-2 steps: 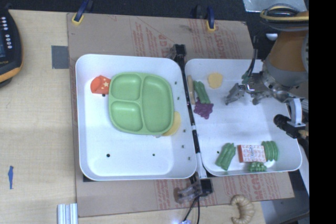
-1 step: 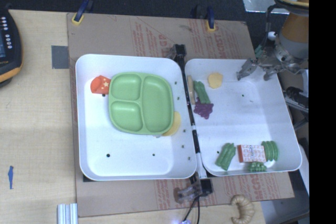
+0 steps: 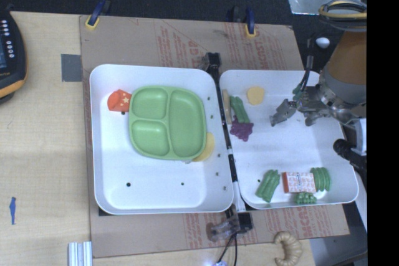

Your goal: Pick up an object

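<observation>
My gripper hangs over the upper middle of the right bin, open, its two dark fingers spread with nothing between them. To its left lie a yellow disc, a long green vegetable and a purple grape bunch. Along the bin's near side sit green pods, a red and white packet, a green ribbed piece and a small green bit.
The left bin holds a green divided plate, a red toy with a star and a yellow piece tucked under the plate's edge. A tan curled object lies on the bench in front.
</observation>
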